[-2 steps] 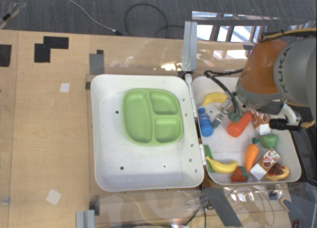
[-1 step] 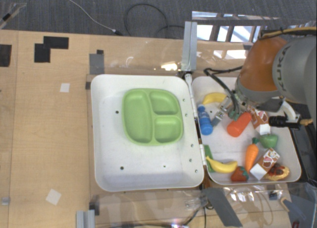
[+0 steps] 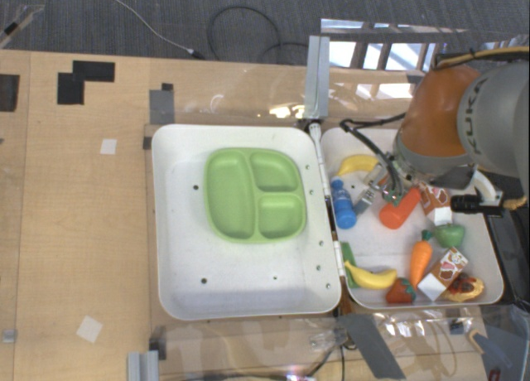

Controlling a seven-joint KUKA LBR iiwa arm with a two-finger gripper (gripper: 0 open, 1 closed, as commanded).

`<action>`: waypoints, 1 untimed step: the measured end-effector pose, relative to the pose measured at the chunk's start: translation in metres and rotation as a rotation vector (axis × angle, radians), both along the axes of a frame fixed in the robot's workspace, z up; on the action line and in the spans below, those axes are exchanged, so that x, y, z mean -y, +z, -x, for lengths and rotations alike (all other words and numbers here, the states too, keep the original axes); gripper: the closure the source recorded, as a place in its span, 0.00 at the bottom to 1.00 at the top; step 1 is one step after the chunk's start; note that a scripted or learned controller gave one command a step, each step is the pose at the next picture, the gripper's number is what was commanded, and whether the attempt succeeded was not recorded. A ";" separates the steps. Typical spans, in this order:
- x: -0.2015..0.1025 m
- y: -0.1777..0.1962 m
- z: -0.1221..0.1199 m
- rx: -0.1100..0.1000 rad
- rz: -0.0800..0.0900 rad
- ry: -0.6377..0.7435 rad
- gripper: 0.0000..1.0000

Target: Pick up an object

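My gripper (image 3: pixel 379 191) hangs low over the right bin (image 3: pixel 495 248), near its middle, and stands open. An orange-red cylinder (image 3: pixel 399 209) lies tilted just to the right of the fingertips, not between them. A blue bottle (image 3: pixel 342 204) lies to the gripper's left by the bin's left wall. A yellow banana (image 3: pixel 357 163) lies just behind the gripper. Nothing is held.
The right bin also holds a carrot (image 3: pixel 421 261), a second banana (image 3: pixel 370 276), a strawberry (image 3: pixel 401 291), small cartons (image 3: pixel 442 272), a pastry (image 3: pixel 464 289) and a green piece (image 3: pixel 451 236). A green divided plate (image 3: pixel 253 194) lies in the left bin (image 3: pixel 182 272).
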State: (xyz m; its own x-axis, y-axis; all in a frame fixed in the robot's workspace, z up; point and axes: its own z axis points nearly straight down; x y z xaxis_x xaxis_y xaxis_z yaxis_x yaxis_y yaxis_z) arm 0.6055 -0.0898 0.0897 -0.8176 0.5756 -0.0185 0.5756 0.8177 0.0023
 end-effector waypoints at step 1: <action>0.003 0.000 0.012 0.000 -0.005 -0.145 0.00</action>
